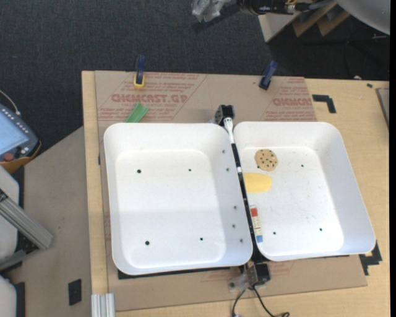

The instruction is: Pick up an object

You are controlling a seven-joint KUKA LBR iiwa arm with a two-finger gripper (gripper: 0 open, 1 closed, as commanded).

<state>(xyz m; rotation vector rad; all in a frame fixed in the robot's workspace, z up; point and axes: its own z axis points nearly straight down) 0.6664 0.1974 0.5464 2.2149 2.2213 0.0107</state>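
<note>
Tan and dotted with dark chips, the cookie (266, 160) lies flat in the right bin (334, 186), in its upper left part, close to the wall shared with the other bin. Just below it, nearly touching, you have a flat yellow piece (257, 182) with a rounded outline, also against that left side. Further down the same edge a small card-like item (255, 224) with red and blue markings rests along the bin's inner wall. The left bin (124, 186) sits beside it, the two rims meeting along a dark strip (238, 179) that runs between them. Both bins rest on a brown cardboard sheet (185, 93) printed with red lettering, held at its far edge by a yellow clamp (139, 77) and a blue clamp (268, 75); a green strip (137, 112) lies on the cardboard near the left bin's far corner. At the frame's top, well apart from the bins, you can make out the gripper (207, 8), blurred, and I cannot tell its state.
</note>
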